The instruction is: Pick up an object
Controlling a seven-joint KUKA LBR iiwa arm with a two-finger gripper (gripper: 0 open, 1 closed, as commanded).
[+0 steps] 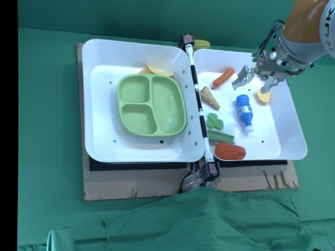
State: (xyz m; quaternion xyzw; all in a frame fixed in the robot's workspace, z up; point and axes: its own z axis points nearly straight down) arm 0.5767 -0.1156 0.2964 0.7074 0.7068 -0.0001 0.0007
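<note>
Green cloth covers the table point(47, 114), and on it a sheet of brown cardboard point(115, 192) carries two shallow white bins side by side. Left of centre, the left bin point(99, 140) holds a pale green divided tray point(152, 104) with a yellow slice point(159, 70) just above it. Right of centre, the right bin point(285, 140) holds small toy foods: an orange carrot point(223, 77), a tan wedge point(209, 98), a green leafy piece point(214, 122), a green stick point(221, 136), a red-orange sausage shape point(230, 151), a blue bottle point(243, 112) and an orange-yellow piece point(264, 96). At the upper right the pincer point(257, 79) hangs low over this bin with its fingers spread, pinching nothing; the orange-yellow piece lies just beside its right finger and the blue bottle just below. The bottle looks the likeliest pick: probably light, hard and smooth plastic, so it may slip or roll; a hold across the middle of its body, at right angles to its length, seems safest. A pale label shows on the bottle, but no writing can be read.
</note>
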